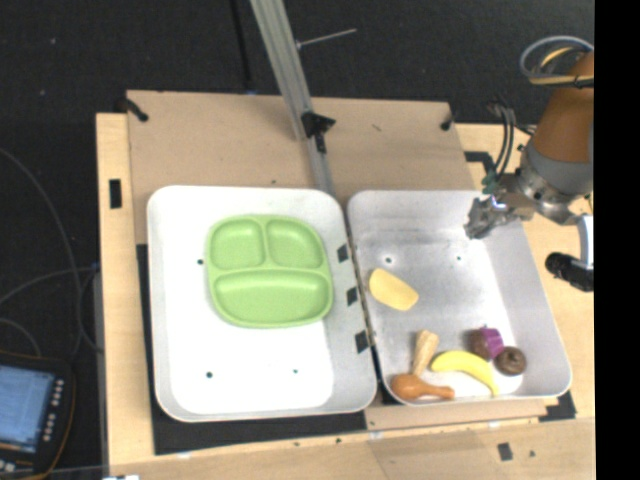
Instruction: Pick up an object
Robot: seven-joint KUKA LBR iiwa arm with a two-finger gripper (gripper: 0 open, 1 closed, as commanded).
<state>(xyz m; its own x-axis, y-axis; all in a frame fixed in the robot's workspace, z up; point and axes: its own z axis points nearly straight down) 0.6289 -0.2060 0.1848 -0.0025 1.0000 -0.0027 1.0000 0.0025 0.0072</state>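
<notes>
The right bin holds several toy foods. A pale yellow wedge lies near its left wall. Along the front edge sit a tan cone-like piece, an orange piece, a yellow banana, a purple piece and a brown round piece. My gripper hangs over the bin's back right corner, well away from all of them, and I see nothing held in it.
The left bin carries a green divided plate. A grey metal pole slants up from between the bins at the back. A screen sits off the bench at the lower left.
</notes>
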